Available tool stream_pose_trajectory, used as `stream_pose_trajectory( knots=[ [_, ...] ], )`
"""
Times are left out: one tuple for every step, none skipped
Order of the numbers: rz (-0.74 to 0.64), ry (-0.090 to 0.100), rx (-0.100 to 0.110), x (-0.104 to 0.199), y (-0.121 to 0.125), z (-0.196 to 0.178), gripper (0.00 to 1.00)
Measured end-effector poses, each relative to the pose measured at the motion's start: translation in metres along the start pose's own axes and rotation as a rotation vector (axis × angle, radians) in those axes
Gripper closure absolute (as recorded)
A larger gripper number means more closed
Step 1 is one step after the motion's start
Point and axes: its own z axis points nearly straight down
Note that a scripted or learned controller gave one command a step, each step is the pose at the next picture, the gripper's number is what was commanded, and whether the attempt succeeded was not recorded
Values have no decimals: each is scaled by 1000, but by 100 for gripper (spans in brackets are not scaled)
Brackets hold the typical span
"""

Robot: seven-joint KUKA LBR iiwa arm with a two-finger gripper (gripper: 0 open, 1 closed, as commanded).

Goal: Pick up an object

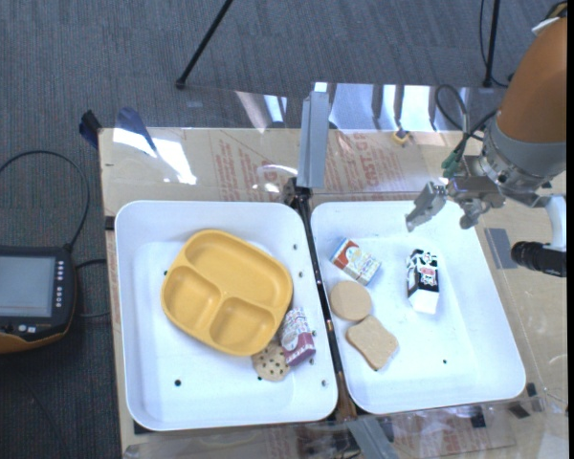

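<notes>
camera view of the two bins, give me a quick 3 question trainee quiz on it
1. True or false: the yellow divided plate lies in the right bin.
2. Which item lies nearest the gripper?
A. the black-and-white carton
B. the chocolate-chip cookie
C. the slice of bread
3. Fill in: the round cracker touches the ____ just below it.

Key:
1. False. It lies in the left bin.
2. A. The gripper, fingers spread, hangs over the right bin's far edge, above the carton and holding nothing.
3. Slice of bread.
</notes>
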Motion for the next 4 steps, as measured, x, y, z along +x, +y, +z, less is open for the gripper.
stream_pose_trajectory(
  knots=[
    [-81, 3, 12, -47, -13, 135, 0],
    [-68, 1, 1, -72, 3, 196, 0],
    [-63, 2, -1, -73, 4, 186, 100],
    [157, 1, -4, 19, 14, 94, 100]
  ],
)
